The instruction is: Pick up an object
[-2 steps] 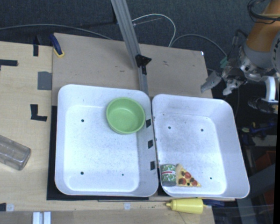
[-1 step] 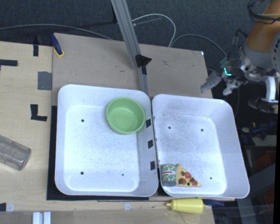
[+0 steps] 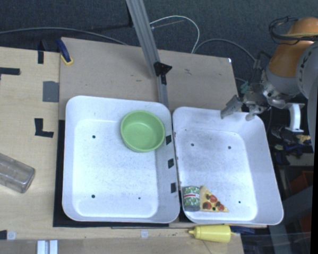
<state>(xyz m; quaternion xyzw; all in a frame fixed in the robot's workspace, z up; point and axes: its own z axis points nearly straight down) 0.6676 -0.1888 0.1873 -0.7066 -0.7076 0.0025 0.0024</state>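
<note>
A: gripper (image 3: 238, 109) sits over the back edge of the right bin (image 3: 264, 150), fingers spread apart, nothing between them.

B: Targets?

A: Small can (image 3: 191, 197) and pizza-slice toy (image 3: 213, 202) touch each other in that bin's near-left corner, well apart from the fingers, diagonally across. Green bowl (image 3: 143, 130) is in the left bin (image 3: 77, 162), off to the fingers' far side.

B: Risks?

A: My guess: the can is tight to the bin wall, so one finger may hit the rim. The toy lies flat and could slip out. The bowl's rim may be too wide.
</note>
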